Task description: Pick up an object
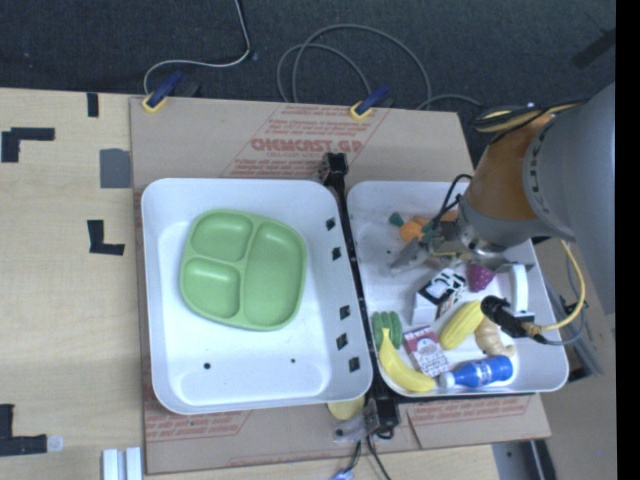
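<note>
Reaching in from the right, grey arm (540, 183) with orange band, gripper (418, 251) low in the right bin (375, 203), fingers apart, clamped on nothing. Just beside: small orange toy (410, 231). Nearer the front: yellow banana (398, 366), corn cob (461, 323), blue bottle (480, 373). In the left bin (160, 268): green divided plate (243, 269).

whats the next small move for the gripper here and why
Probably lower a little and close on the small orange object. The gripper sits low in the right bin right beside it, with bare floor around, while the bananas and blue bottle lie crowded toward the bin's near edge.
</note>
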`<action>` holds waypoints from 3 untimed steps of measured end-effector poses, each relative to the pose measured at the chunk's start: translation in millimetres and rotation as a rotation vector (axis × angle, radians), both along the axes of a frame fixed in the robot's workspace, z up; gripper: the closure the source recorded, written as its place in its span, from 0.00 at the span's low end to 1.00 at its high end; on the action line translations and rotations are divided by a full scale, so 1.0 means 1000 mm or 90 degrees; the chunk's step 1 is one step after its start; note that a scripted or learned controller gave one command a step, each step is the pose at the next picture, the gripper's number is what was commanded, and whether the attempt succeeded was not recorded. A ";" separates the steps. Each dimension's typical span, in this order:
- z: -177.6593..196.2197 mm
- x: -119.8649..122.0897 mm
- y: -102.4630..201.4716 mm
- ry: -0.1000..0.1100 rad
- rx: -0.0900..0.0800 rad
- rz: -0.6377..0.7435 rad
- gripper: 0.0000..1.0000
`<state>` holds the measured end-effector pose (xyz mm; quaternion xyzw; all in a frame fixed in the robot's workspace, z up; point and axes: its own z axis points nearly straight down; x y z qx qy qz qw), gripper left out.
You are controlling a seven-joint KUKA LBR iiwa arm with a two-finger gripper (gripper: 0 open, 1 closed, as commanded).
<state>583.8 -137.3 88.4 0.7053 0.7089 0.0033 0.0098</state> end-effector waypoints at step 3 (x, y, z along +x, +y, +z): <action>-0.007 0.079 0.028 0.038 0.016 -0.005 0.00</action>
